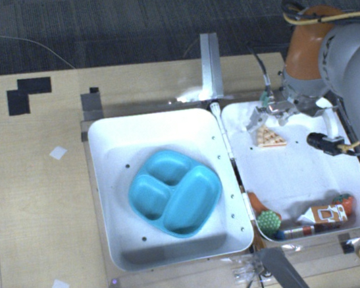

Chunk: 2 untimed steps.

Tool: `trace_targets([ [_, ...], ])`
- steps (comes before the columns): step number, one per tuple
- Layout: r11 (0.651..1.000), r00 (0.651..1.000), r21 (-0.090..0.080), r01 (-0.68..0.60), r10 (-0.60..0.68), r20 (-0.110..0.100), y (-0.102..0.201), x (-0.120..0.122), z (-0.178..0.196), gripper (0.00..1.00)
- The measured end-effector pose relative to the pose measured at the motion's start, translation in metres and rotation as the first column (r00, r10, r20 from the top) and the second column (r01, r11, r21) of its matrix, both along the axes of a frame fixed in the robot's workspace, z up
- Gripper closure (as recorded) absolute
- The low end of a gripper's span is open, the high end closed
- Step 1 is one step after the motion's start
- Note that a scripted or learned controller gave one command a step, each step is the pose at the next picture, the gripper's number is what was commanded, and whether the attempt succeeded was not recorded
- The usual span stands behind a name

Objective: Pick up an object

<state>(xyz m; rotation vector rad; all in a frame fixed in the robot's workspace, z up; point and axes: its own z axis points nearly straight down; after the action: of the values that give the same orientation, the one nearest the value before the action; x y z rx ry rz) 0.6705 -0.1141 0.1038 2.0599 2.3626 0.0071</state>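
The arm reaches in from the right, and the gripper point(270, 111) hangs over the far end of the right bin point(304, 176), just above a small tan waffle-patterned piece point(269, 137). That's presumably the target, since it lies alone with bare white floor around it. Whether the jaws are spread or closed, I can't tell; the tip is a blur of metal from here. Nothing looks clamped. The other candidates, a green ball point(268, 220), an orange piece point(255, 201) and a small carton point(325, 214), crowd the near wall, awkward to get fingers around. The far rim sits close behind the gripper, so there's little room there. The left bin point(108, 150) carries a blue divided tray point(174, 192).
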Motion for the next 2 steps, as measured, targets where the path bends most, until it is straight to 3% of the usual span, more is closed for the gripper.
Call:
trace_targets([
  [1, 0.999, 0.999, -0.001, -0.052, 0.052, -0.001, 0.006, 0.001, -0.016, 0.00],
  [2, 0.998, 0.998, -0.003, -0.059, 0.059, 0.006, 0.008, 0.003, -0.003, 1.00],
])
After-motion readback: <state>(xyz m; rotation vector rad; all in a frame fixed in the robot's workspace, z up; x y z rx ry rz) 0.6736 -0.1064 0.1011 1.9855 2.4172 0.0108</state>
